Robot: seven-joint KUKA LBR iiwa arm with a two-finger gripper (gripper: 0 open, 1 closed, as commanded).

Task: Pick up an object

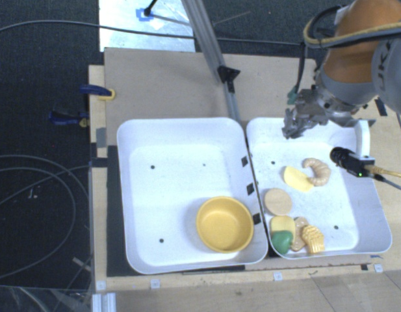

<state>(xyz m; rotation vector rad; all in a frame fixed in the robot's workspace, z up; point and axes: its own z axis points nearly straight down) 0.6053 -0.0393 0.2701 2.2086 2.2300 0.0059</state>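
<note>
My gripper (294,130) hangs over the far left part of the right bin (369,203), above bare white floor, with nothing seen between its fingers. Nearer the camera in that bin lie a yellow wedge (297,179), a tan curled croissant-like piece (318,170), a round beige disc (277,201), a yellow-and-green piece (282,233) and a small corn-like yellow piece (312,239). A yellow bowl (225,223) sits in the near right corner of the left bin (155,174).
A grey pole (210,41) slants down to the bench behind the bins. Blue clamps (90,103) grip the bench's left edge. A black cylinder with a green light (349,160) sticks out at the right bin's far right side.
</note>
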